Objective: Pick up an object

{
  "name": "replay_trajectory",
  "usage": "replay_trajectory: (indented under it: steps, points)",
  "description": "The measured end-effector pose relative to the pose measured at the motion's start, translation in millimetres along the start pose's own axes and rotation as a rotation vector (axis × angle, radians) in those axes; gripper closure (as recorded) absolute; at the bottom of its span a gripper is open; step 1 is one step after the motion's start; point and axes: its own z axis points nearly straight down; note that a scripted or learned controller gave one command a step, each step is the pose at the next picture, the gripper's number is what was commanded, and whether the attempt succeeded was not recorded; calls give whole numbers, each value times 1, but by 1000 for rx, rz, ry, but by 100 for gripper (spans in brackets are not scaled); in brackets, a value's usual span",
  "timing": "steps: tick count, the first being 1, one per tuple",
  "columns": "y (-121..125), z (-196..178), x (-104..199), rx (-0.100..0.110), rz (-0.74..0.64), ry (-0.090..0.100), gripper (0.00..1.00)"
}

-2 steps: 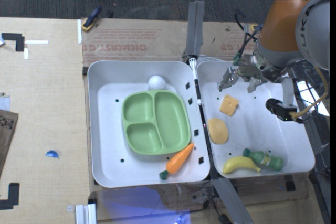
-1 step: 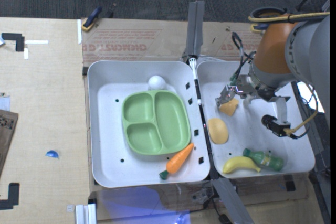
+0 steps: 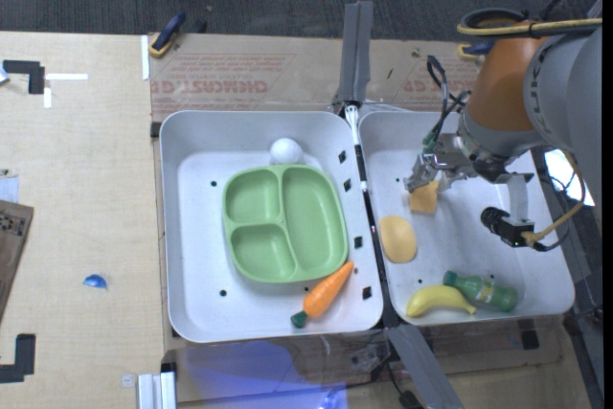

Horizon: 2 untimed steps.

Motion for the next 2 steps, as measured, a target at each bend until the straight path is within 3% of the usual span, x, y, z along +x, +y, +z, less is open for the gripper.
replay_trajectory:
  steps: [1,2]
  points:
    - [17,-90,87,1,40,0,100]
    - [31,-170,88,0,-252,-1,100]
